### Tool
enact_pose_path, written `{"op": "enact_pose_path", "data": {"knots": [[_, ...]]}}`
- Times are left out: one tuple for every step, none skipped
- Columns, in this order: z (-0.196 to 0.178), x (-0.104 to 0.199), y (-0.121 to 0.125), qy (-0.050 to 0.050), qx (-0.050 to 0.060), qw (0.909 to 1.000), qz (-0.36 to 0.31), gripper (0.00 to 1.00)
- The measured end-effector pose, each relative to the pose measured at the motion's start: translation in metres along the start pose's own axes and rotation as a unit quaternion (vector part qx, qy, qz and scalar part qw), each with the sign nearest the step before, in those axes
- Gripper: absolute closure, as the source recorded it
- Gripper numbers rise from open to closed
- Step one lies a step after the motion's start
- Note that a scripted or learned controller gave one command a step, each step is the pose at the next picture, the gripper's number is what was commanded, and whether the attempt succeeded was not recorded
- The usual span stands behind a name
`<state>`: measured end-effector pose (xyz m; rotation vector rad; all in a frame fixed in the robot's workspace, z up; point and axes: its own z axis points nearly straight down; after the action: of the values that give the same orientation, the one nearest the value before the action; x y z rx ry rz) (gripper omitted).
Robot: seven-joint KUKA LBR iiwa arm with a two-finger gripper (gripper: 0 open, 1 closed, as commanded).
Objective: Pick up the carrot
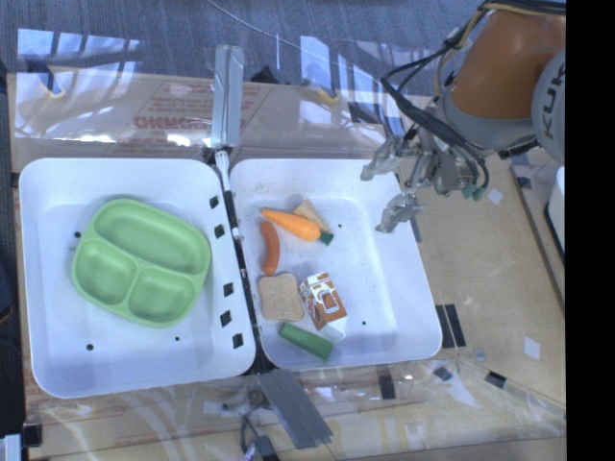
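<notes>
From my remote station I read the right-hand shallow white plastic bin starting at its near edge. At 6 o'clock lies a short green cucumber-like cylinder. Just beyond it sit a square tan slice of toy bread and a small white-and-orange carton, side by side. Farther in, a slim red-orange sausage lies along the bin's 9 o'clock wall.

The task object, an orange tapered plastic carrot with a green stub, rests flat at the bin's 11 o'clock area, its tip pointing toward 10 o'clock and its stub touching a pale wedge-shaped piece. I judge that this crowding calls for a narrow approach across the carrot's width.

The tool hangs over the bin's 2 o'clock corner, well apart from the carrot, carrying nothing. I cannot tell how its grip is set.

The left-hand white bin holds a green three-compartment plate.
</notes>
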<state>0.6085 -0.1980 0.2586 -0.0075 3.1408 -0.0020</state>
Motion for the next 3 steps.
{"op": "enact_pose_path", "data": {"knots": [[0.139, -0.045, -0.008, 0.007, -0.003, 1.0000, 0.002, 0.00], [0.164, -0.050, 0.029, 0.000, -0.001, 0.9854, 0.170, 0.00], [0.153, -0.052, 0.031, -0.002, 0.000, 0.9860, 0.166, 1.00]]}}
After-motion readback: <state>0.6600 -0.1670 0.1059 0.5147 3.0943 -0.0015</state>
